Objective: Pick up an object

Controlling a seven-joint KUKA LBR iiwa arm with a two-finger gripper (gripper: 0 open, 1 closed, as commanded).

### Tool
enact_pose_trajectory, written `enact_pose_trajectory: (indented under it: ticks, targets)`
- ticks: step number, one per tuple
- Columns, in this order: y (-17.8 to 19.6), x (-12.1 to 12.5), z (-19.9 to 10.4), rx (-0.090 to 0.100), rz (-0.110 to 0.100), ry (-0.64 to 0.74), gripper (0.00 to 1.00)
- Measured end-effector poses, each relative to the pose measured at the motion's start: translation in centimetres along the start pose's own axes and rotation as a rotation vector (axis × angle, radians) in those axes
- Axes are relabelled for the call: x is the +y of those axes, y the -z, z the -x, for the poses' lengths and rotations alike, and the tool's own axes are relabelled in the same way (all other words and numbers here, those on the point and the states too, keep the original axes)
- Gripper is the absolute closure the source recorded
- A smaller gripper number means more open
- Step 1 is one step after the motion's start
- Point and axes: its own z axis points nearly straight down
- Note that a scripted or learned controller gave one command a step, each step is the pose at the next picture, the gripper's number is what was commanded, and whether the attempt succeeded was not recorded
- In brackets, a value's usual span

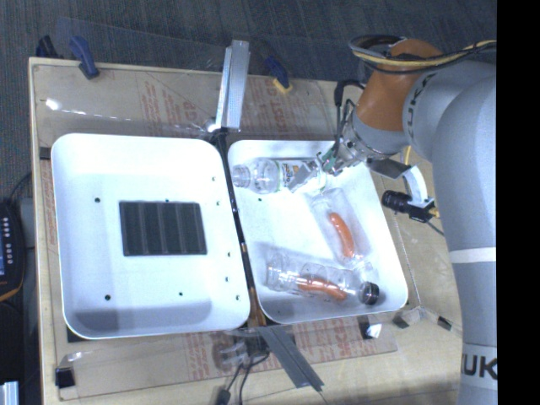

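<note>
The gripper (331, 160) hangs over the right bin's (390, 251) far edge, just beside a clear plastic bottle (268, 175) lying along that edge; its jaw state I cannot tell. The bottle looks light, slick and round, so its narrower neck seems the safest hold.
</note>
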Motion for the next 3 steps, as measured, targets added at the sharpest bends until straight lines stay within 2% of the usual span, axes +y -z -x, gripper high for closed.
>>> enact_pose_trajectory:
  ticks: [1,2,3]
  targets:
    - [-3.3,-4.1,-2.2,0.018,-0.016,0.04,0.0]
    - [4.4,-6.3,-3.2,0.018,-0.015,0.08,0.0]
    - [-4.0,-4.4,-2.5,0.019,-0.016,0.089,0.0]
